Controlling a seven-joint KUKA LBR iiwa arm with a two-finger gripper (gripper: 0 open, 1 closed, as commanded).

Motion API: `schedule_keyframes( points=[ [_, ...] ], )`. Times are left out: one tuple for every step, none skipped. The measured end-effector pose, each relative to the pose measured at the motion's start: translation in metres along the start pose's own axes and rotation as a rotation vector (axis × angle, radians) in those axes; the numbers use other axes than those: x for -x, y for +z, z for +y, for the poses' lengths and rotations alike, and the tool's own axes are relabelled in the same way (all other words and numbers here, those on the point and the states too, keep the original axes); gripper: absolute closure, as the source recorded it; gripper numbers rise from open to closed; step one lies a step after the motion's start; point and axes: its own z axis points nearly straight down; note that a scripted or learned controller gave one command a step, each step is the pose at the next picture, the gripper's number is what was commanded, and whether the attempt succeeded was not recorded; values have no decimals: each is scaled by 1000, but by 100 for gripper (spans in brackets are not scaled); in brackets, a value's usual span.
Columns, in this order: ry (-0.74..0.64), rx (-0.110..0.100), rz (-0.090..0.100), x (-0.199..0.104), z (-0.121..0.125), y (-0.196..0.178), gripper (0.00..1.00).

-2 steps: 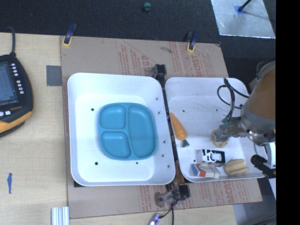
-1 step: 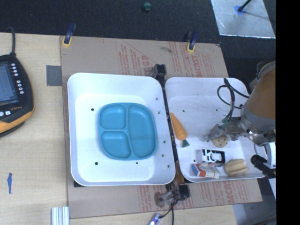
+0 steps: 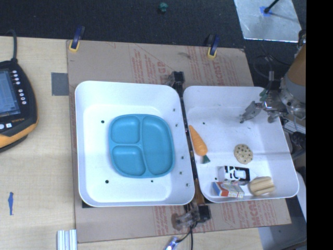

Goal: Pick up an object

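End effector point(image 3: 258, 110) over right bin point(image 3: 218, 100) — seemingly empty-fingered

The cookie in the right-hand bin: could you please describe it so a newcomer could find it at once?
Look in the right white bin, toward its near right part. The cookie lies alone, above the small box and bread roll, right of the carrot. It is the one flat, round, speckled tan disc.
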Motion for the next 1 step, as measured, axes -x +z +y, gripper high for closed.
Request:
schedule_keyframes(
  points=[
    [-2, -5, 1, -22, -67, 43, 0]
  ],
)
